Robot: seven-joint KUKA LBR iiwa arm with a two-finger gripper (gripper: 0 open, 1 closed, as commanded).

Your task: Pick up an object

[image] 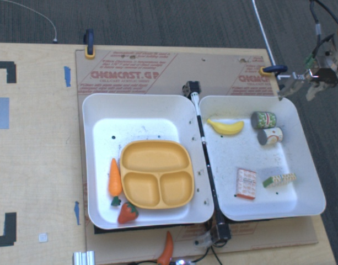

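Risk, my start: I judge the weakest point is that my gripper (317,76) sits at the far right edge of the bench, outside the right bin (309,164) and high near its back corner, well apart from anything to pick. A long reach in gives plenty of room to arrive off-centre.
Risk, fingers: at this angle the tool is a small tangle of metal and cable, and I cannot tell whether my fingers are spread or closed.
Risk, rolling things: the green can (263,119) and the grey cup (270,136) lie on their sides, just beside each other. I expect either one to roll away from a pinch or nudge its neighbour.
Risk, flat things: the red-and-white packet (246,183) lies flat on the bin floor, so I think my tips could scrape over it. The corn cob (279,179) is slim and may slip.
Likeliest target: the banana (226,126), near the back left of the right bin, with free floor around it.
Surface, largest: pale wooden bench (31,164) with black marks and blue tape.
Surface, next: printed cardboard sheet (124,70) under both bins, clamped at the back.
Left bin (135,106): holds the yellow divided plate (156,173), with the carrot (114,176) beside its left edge and the strawberry (127,213) at its front corner.
Room: dark carpet beyond the bench, crossed by a thin white rod (259,21).
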